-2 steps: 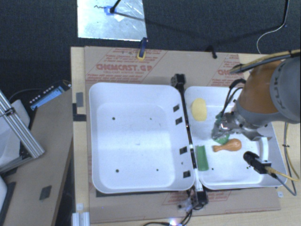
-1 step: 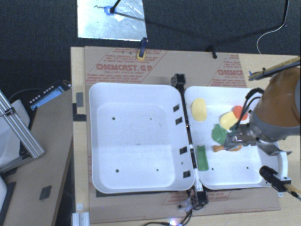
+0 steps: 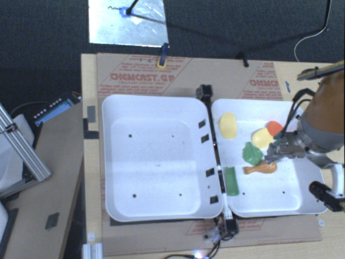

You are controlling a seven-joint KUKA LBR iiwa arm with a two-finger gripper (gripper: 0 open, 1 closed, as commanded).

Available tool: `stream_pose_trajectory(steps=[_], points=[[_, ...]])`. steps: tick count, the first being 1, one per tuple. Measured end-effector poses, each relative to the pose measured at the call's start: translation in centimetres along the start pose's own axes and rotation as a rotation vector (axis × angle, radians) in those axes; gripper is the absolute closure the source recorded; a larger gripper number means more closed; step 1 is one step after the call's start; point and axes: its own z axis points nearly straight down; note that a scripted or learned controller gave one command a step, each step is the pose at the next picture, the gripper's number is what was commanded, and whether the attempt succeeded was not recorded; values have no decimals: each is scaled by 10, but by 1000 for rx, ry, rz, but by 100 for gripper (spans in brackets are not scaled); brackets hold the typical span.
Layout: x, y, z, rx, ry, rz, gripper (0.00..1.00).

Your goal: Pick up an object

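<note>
The right bin holds several small objects: a pale yellow oval piece, a yellow lump with a red-orange piece behind it, a green leafy piece, an orange-brown elongated piece and a green bar by the left wall. My gripper hangs low over the middle of this bin, just right of the green leafy piece and above the orange-brown piece. The arm's wrist covers the fingers from this angle.
The left bin lies beside the right one, parted by a black divider with clips. Both sit on a cardboard sheet. A silver plate lies at the back, and a metal frame stands at left.
</note>
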Motion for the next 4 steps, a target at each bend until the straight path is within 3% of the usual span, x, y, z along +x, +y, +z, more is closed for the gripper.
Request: stream_pose_trajectory(steps=[1, 2, 3, 4], points=[[-33, 1, -147, -13, -4, 2, 100], [-92, 89, -142, -1, -4, 3, 100], [-70, 134, -150, 1, 0, -3, 100], [-30, 162, -156, 1, 1, -4, 100]])
